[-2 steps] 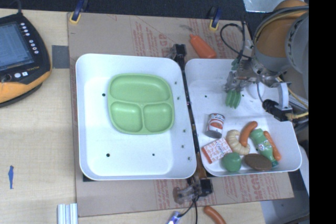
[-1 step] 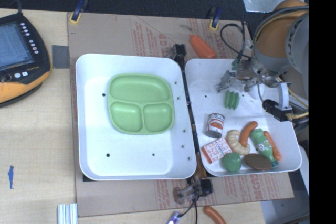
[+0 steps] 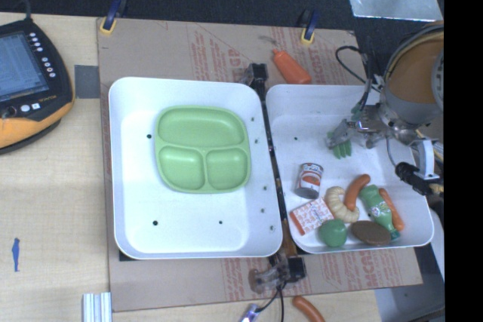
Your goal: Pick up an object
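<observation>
On the table (image 3: 60,200) two white bins sit side by side. The left bin (image 3: 136,222) holds a pale green divided plate (image 3: 202,149), set toward its 12 o'clock half. The right bin (image 3: 302,113) carries a cluster of small things toward its 6 o'clock edge: a little can (image 3: 309,179) with a red and white label and a grey top, tilted; a red and white carton (image 3: 310,216) lying flat; a pale, curved piece (image 3: 339,204); an orange-red sausage (image 3: 357,191) leaning across it; a round green ball (image 3: 332,234); a dark brown oval (image 3: 370,232); and a green bottle-like toy (image 3: 375,206) with an orange carrot (image 3: 391,210) just beside it. These things lie touching or nearly touching one another.

The arm comes in from 3 o'clock, and its gripper (image 3: 341,142) hangs over the right bin's 1 o'clock part, well apart from the cluster. Whether its green tips are spread or together cannot be told; nothing shows between them.

Outside the bins, an orange piece (image 3: 290,67) lies at 12 o'clock, and a pendant (image 3: 30,83) rests at 9 o'clock.
</observation>
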Available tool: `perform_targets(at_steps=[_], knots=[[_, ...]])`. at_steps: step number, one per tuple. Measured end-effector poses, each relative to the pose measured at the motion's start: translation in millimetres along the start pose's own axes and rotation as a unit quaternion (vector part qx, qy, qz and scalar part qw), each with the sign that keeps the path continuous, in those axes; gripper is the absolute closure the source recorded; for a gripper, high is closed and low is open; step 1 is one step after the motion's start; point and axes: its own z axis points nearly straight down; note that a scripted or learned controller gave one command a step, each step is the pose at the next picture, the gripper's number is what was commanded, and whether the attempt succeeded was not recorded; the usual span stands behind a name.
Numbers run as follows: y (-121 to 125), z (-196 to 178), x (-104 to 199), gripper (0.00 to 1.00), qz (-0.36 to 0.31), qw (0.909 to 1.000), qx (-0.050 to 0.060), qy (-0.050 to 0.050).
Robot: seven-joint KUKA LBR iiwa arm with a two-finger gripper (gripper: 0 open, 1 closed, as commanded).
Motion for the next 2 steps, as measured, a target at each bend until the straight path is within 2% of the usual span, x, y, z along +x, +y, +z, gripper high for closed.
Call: perform_targets(at_steps=[1, 2], knots=[[0, -11, -1, 1.00, -0.001, 1.0000, 0.000, 0.000], [38, -59, 61, 1.00, 0.000, 1.0000, -0.001, 0.001]])
